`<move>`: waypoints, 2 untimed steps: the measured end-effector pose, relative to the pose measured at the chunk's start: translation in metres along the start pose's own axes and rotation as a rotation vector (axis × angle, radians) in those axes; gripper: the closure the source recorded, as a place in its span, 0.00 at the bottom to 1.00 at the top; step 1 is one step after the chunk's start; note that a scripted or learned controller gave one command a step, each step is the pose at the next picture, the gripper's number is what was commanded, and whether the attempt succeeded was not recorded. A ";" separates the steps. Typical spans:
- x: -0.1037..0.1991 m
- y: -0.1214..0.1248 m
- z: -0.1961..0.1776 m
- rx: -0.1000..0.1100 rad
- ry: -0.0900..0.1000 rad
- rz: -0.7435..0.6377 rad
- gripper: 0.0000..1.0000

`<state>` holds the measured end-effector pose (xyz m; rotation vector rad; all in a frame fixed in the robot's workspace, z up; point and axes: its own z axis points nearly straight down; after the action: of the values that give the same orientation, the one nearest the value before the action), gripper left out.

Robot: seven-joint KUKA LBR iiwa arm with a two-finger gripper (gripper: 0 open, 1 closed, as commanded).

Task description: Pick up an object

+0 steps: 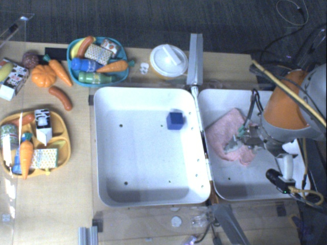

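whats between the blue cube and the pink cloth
In the camera view, bare white bin floor, then the two bins' adjoining walls, separate the blue cube from the pink cloth.

Bench (82, 198) under two white bins (148, 188)

Likely lab: bench bins (148, 93), cables (294, 6).

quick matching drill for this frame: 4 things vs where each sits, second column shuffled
Things:
1. blue block
2. pink cloth
3. hand
4. white lid

Places:
A. on the bench behind the bins
B. over the pink cloth
C. in the left bin
D. in the right bin

Pairs: 1-C, 2-D, 3-B, 4-A
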<state>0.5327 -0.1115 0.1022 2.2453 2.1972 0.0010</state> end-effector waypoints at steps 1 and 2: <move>-0.012 -0.002 0.011 -0.015 -0.002 -0.138 0.00; -0.012 0.001 -0.001 -0.022 -0.006 -0.139 1.00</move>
<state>0.5332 -0.1234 0.1031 2.0740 2.3329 0.0194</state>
